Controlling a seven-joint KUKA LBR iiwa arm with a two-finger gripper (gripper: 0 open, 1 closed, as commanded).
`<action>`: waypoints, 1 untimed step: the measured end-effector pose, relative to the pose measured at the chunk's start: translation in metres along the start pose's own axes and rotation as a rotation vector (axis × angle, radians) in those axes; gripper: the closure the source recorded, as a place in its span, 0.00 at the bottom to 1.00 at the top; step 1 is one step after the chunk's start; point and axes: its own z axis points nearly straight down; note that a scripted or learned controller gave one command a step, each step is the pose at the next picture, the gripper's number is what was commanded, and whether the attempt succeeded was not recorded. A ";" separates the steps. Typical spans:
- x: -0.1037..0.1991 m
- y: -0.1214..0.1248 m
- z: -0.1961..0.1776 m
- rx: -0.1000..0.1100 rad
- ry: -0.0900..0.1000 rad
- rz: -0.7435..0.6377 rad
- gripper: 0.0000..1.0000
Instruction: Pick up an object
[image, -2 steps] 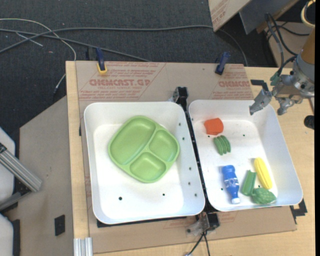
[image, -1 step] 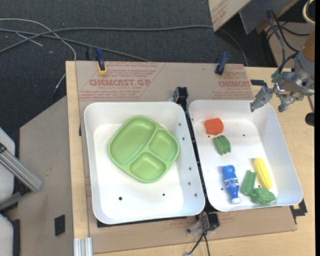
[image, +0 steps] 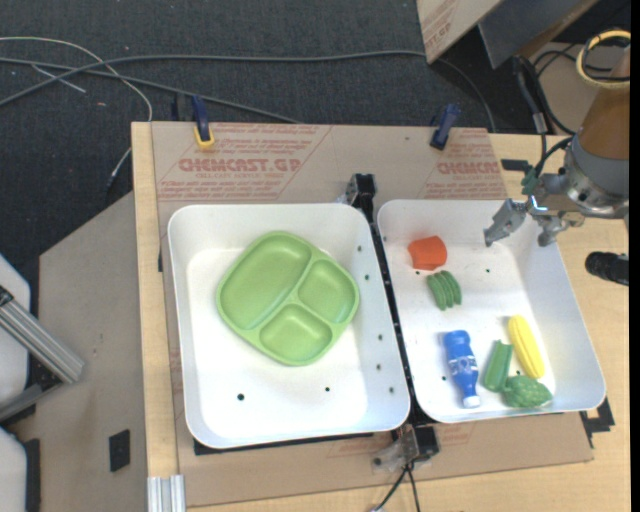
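Note:
The right bin (image: 560, 290) holds an orange-red block (image: 428, 252), a small green pod (image: 444, 289), a blue bottle (image: 460, 367), a yellow corn cob (image: 526, 346), a green piece (image: 496, 365) and a green broccoli-like lump (image: 526, 391). My gripper (image: 524, 225) hangs over the back right corner of that bin, open, with its two fingers spread and nothing between them. It is to the right of the orange-red block and apart from it.
The left bin (image: 200, 390) holds a green three-compartment plate (image: 288, 296). Both bins rest on a cardboard sheet (image: 250, 160) held by clamps at the back. Cables run across the dark floor behind the bench.

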 end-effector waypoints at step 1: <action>0.009 -0.003 0.060 0.000 0.001 -0.001 0.00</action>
